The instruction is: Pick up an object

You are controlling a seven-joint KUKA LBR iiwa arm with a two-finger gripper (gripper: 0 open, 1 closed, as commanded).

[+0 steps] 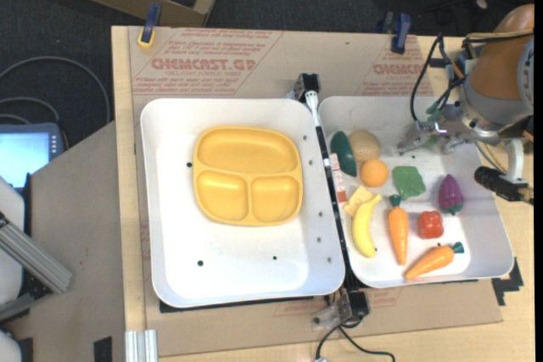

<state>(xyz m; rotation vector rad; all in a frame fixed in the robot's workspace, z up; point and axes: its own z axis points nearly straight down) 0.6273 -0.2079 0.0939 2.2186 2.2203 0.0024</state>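
Observation:
The right bin [475,263] holds several toy foods. A dark green vegetable [344,153], a beige potato [365,144] and an orange [374,173] lie near its left wall. A banana [364,226] and a pale yellow wedge [357,199] sit below them. Two carrots [398,235] [431,260], a red tomato [430,224], a green leafy piece [408,181] and a purple eggplant [450,193] fill the middle and right. My gripper [434,134] hangs over the bin's upper right part, above the green piece and eggplant, with nothing seen in it.
The left bin [170,258] carries a yellow divided plate [249,175]. The grey arm with its orange band [501,68] comes in from the right, with cables beside it. Blue clamps [150,24] [399,31] grip the bench's far edge.

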